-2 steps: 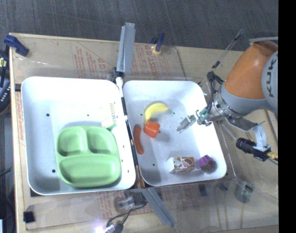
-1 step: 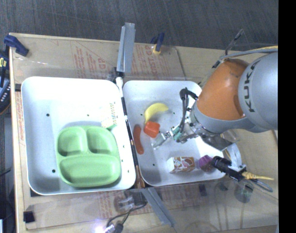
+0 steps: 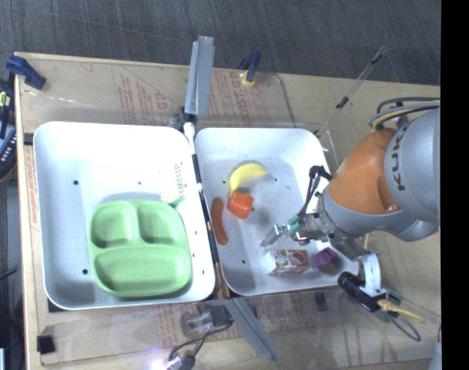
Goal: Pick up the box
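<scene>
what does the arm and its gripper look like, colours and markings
The arm is bulky and rounded, grey with an orange band and dark lettering on the grey shell. Yellowish cables loop above it. The gripper is small, metallic and dark, with a green spot.

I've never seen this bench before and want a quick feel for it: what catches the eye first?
The green divided tray sits in the left bin. The grey and orange arm leans over the right bin, its gripper just above the box. A yellow banana lies further back there.
</scene>
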Controlling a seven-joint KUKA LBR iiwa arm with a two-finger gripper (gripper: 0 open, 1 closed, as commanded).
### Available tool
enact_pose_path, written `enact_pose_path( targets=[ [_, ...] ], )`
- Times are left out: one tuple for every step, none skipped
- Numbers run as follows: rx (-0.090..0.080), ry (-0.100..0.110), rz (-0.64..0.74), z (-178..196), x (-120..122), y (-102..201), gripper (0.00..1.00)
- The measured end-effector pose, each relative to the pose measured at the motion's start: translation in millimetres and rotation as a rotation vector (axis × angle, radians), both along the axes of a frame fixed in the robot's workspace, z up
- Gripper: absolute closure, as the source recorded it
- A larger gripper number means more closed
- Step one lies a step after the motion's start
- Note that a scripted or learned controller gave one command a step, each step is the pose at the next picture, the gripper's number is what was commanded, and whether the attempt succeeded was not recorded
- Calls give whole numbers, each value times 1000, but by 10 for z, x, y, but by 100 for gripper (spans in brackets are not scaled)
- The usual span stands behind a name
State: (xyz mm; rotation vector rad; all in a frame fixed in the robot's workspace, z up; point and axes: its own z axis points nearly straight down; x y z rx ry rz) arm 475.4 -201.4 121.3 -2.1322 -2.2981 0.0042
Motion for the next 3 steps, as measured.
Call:
enact_pose_path(
  targets=[
    [0, -4, 113, -301, 12, 501, 0],
    [-1, -2, 120, -204, 16, 497, 100],
    [-3, -10, 737, 1267, 27, 733, 100]
  ],
)
